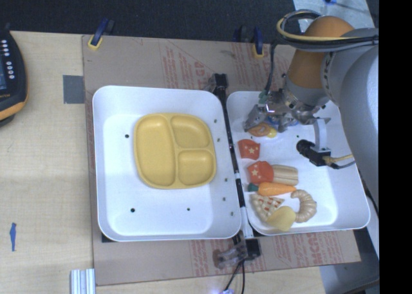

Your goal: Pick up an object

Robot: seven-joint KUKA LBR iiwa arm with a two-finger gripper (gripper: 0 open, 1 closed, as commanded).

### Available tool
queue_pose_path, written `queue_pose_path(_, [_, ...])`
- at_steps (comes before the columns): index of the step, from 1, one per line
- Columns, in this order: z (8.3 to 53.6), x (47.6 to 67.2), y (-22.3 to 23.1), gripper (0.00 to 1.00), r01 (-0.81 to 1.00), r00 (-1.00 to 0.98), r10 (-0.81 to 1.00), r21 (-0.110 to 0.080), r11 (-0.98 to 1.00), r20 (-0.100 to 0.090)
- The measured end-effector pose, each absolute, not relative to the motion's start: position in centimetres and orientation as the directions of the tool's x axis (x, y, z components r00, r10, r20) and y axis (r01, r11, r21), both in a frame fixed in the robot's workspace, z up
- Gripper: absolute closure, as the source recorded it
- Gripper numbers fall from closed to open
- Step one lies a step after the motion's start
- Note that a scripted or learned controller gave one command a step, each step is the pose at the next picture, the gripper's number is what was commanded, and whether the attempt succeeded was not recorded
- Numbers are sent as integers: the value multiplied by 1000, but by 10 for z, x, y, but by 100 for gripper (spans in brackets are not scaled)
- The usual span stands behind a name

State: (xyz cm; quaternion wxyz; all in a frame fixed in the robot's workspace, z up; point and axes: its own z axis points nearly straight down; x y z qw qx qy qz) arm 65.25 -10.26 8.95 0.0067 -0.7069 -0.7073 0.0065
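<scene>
Gripper sits low at the far end of the right bin, over a small orange-and-yellow toy food piece. Its degree of opening cannot be determined, nor any grasp. Nearer in the same bin lie two red pieces, a carrot and a shrimp. The left bin holds a yellow divided plate.

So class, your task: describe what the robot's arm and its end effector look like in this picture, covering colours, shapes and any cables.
The arm is bulky, rounded and grey, with an orange band above the wrist. A yellow-and-black cable loops around the top of that band. The end effector is a small cluster of dark and silvery metal parts with thin wires, too blurred for finer detail.
</scene>
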Motion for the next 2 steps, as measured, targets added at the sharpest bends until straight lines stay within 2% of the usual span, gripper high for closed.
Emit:
queue_pose_path(1, [90, 654, -130, 0, 1000, 0, 1000, -13, 0, 2])
queue_pose_path(2, [91, 654, -94, 0, 1000, -5, 1000, -13, 5, 1])
